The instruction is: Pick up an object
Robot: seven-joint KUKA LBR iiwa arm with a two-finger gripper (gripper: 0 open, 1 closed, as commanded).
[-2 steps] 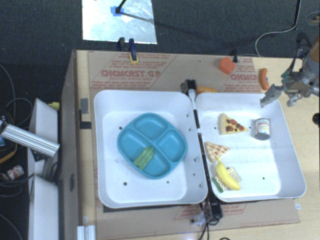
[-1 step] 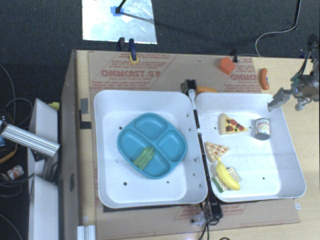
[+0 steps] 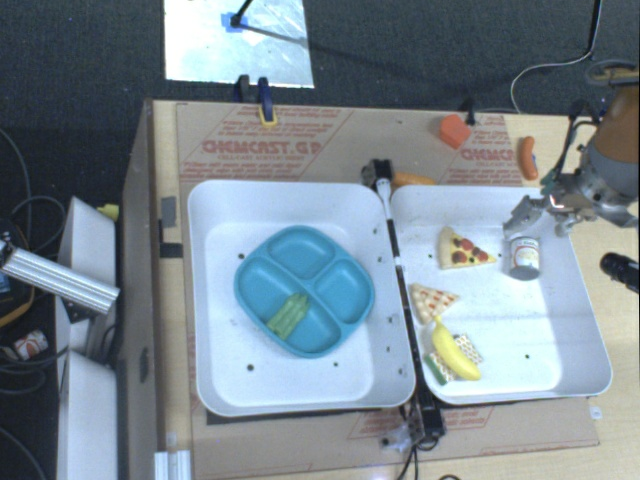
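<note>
1. The left bin (image 3: 215, 268) holds a blue divided plate (image 3: 330, 288) with a green bean-like piece (image 3: 288, 314) lying in its lower compartment; nothing there is within easy reach of the arm, so leave it alone.
2. In the right bin (image 3: 560, 348), going rightward: a pizza slice (image 3: 432, 301) beside the divider, a banana (image 3: 455, 353) below it with a small patterned piece touching it, a second pizza slice (image 3: 463, 250) higher up, then a small can (image 3: 523, 256) standing upright.
3. The gripper (image 3: 535, 211) hangs just above and behind the can, so the can looks like the likeliest target (a judgement only). Whether its fingers stand apart or together cannot be told from this slant; nothing is seen between them.
4. To do it well: centre over the can, come straight down so the fingers straddle its sides without tipping it, close low on the body, then lift vertically.
</note>
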